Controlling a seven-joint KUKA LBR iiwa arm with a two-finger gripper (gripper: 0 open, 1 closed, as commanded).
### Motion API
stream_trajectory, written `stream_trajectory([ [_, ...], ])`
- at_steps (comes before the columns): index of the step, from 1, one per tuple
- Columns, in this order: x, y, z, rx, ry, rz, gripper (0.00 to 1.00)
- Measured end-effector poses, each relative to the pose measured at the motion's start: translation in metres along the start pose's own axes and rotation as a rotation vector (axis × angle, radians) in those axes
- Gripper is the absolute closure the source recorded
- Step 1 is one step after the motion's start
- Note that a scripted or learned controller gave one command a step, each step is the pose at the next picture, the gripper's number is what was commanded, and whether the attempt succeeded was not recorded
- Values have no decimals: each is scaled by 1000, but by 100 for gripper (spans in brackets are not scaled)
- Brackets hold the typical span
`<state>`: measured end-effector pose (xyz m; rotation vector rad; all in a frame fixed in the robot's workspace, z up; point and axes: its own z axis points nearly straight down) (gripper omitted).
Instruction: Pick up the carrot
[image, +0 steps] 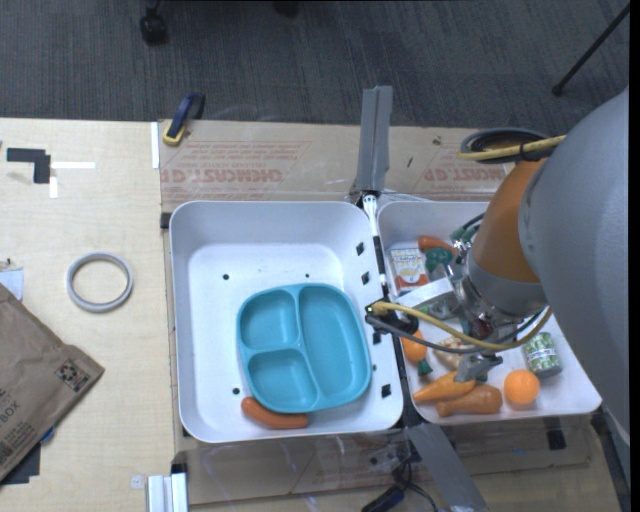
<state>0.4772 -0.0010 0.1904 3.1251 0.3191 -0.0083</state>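
The carrot (466, 401) is an orange tapered piece lying near the front wall of the right bin (580, 400), its tip pointing left. My gripper (472, 362) hangs just above the carrot's upper side, under the grey arm with the orange band (503, 250). The arm's body and a yellow cable cover most of the gripper. I see nothing lifted off the bin floor.
An orange ball (521, 388) and a green can (541, 353) lie right of the carrot. A white packet (407, 266) and small orange and teal items lie at the back. The left bin (200, 300) holds a blue divided plate (303, 345) and a sausage (274, 415).
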Motion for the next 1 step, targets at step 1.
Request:
stream_trajectory([
  [1,-4,15,0,1,0,-309,0],
])
